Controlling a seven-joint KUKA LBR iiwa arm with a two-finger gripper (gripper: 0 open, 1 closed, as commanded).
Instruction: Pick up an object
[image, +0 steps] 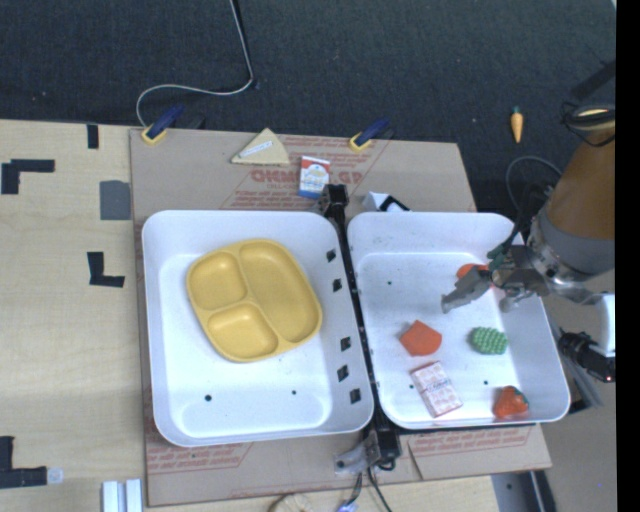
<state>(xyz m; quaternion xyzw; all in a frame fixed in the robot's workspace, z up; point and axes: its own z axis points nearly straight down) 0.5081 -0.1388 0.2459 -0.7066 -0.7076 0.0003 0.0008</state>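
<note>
The gripper (487, 290) hangs over the upper right part of the right bin (400, 235), its fingers (462, 297) spread apart and grasping nothing, with a small orange object (467, 270) just beside them. Further down in the same bin lie an orange block (421, 338), a green knobbly object (488, 341), a patterned card packet (436, 388) and a red strawberry-like piece (510, 402). The left bin (165, 400) on the worktop (60, 330) holds a yellow divided plate (252, 298).
</note>
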